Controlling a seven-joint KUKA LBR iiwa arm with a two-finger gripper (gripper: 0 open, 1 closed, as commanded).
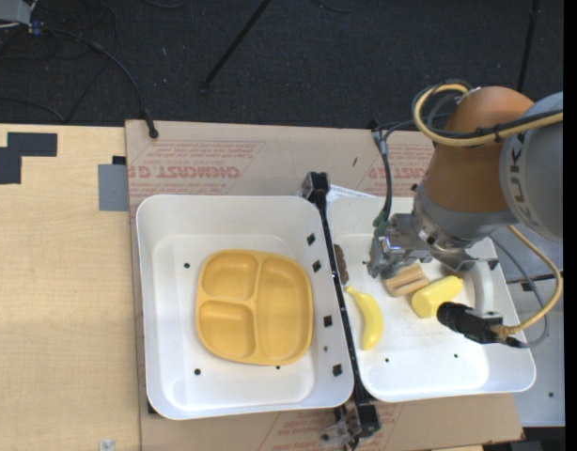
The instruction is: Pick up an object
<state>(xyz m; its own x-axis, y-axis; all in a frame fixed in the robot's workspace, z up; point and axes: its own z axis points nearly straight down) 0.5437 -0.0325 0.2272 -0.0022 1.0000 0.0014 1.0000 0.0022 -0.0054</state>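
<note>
The things on offer for picking lie in the right bin (429,379): one tan wooden block (405,281), short and rectangular, lying tilted; one yellow cylinder-like piece (435,295) with a rounded end, lying on its side; and one small curved yellow banana (367,318). The jaws (390,256) are down over the upper left part of this bin, a cluster of metal parts below the orange band and grey wrist of the arm (476,172). The wooden block sits just below and slightly right of the jaws, seemingly touching or nearly touching them; whether it is actually between the fingers, and how far they are spread, cannot be told from this angle. The yellow piece lies just beyond the block, further right of the jaws and beside the block. The banana lies below and a little left of the jaws, apart from them, near the divider between the bins. Well to the left of the jaws, the left bin (166,252) holds one yellow divided plate (255,306) with three compartments. Both bins rest on the table (54,299).
</note>
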